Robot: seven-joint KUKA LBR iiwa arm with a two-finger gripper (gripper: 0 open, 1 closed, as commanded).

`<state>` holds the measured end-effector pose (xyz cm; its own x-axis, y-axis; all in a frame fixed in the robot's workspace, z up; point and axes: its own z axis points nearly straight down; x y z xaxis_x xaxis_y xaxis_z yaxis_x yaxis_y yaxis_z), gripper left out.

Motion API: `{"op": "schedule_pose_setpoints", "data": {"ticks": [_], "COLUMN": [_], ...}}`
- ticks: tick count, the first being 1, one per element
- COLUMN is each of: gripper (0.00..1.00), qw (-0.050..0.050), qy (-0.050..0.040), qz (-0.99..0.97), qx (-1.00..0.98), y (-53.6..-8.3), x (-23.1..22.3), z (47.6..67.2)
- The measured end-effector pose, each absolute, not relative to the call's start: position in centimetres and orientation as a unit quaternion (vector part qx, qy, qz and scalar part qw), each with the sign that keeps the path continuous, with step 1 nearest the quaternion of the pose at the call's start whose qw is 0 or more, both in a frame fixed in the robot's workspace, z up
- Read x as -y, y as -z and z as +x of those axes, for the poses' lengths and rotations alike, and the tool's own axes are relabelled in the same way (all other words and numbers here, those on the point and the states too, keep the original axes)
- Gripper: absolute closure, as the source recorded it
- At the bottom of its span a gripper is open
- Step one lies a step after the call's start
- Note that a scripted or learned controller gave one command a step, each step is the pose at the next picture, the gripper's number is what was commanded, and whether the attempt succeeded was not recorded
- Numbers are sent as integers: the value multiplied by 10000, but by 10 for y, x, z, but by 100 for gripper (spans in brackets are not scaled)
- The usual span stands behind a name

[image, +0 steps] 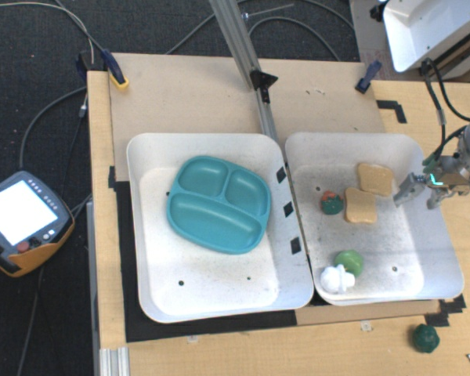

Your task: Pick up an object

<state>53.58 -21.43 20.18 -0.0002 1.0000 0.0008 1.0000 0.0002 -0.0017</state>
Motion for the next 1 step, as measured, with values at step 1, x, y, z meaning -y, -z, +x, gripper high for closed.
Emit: {"op": "schedule_pose_setpoints", "data": {"ticks": [1], "gripper": [0], "qw": [-1], "qy": [2], "qz": [-7068], "qx": [7074], "y": [-203], "x": [214], "z": [536]}}
